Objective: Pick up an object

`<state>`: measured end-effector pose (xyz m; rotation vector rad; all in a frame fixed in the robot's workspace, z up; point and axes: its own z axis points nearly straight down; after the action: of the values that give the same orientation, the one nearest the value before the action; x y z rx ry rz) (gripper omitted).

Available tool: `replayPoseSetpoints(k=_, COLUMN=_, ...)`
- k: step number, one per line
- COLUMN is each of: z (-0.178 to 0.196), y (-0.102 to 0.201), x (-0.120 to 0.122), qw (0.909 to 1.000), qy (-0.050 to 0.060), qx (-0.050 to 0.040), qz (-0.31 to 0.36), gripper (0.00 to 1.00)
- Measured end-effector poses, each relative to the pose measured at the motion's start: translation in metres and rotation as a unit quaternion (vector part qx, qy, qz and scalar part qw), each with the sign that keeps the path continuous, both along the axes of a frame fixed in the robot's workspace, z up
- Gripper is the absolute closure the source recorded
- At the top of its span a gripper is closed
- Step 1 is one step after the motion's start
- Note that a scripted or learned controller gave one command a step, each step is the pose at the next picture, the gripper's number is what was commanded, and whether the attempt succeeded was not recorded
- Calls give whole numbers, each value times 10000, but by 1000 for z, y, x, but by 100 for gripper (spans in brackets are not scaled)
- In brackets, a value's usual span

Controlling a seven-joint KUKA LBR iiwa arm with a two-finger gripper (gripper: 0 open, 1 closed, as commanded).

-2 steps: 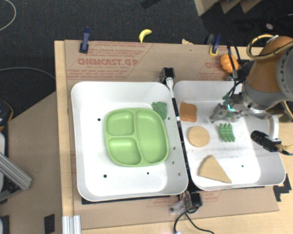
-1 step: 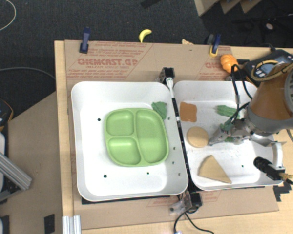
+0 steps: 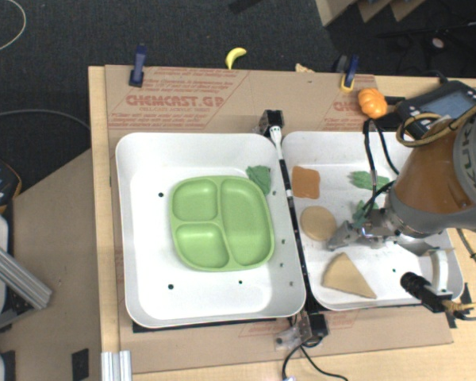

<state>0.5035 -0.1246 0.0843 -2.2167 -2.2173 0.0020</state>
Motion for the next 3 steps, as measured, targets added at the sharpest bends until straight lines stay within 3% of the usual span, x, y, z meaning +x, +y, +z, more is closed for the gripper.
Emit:
replayPoseSetpoints(k=1, z=0, y=16, x=19, qw=10000, qy=-38, qx=-22, qz=10, gripper=0)
replayPoseSetpoints(k=2, z=11, y=15, x=19, qw=10000, qy=-48, qx=-27, qz=-6, gripper=100)
replayPoseSetpoints(k=3, z=106, y=90, x=1, qw=10000, qy=-63, qx=-6, qz=39, gripper=100)
